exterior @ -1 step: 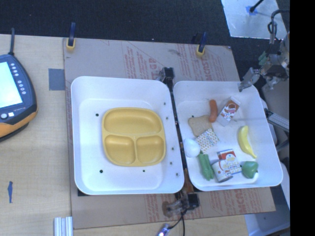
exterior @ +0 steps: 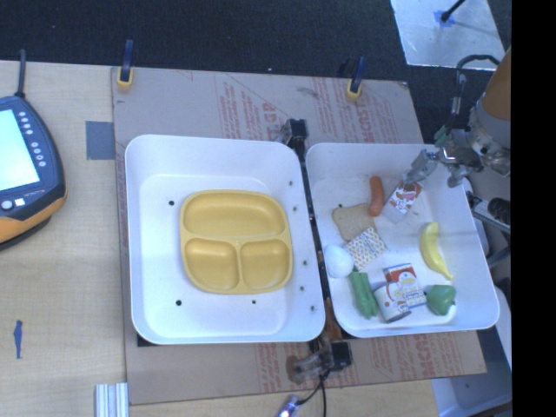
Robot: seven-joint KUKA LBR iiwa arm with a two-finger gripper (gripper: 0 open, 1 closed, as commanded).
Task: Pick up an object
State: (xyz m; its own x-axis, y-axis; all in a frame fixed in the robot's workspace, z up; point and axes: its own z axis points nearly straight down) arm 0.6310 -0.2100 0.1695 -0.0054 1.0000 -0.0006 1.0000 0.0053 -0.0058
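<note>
At the far left edge of the bench lies a control pendant (exterior: 24,168) with a pale screen and an orange rim; to its right the left bin (exterior: 148,233) holds a yellow divided tray (exterior: 234,240) with three compartments, sitting about the middle of that bin; the two bins touch along their inner walls, and a black clamp (exterior: 297,130) sits at the far end of that seam; in the right bin (exterior: 486,298) the things lie crowded; a white ball (exterior: 338,261) rests near the left wall, with a green cucumber-like piece (exterior: 362,294) just nearer than it; a tan slice like bread (exterior: 352,221) lies beyond the ball, touching a checkered packet (exterior: 367,247) at its near right; an orange carrot-like stick (exterior: 375,195) lies farther back; a small white carton with red print (exterior: 403,200) stands tilted just right of the stick; a red and white box (exterior: 403,290) lies near the front wall beside the green piece; a green pepper (exterior: 441,299) sits at its right, and a yellow banana (exterior: 433,250) lies farther back than the pepper; my gripper (exterior: 426,165) hangs over the far right part of that bin, just beyond the small carton and apart from it; whether it is open or closed I cannot tell; nothing shows held in it.
</note>
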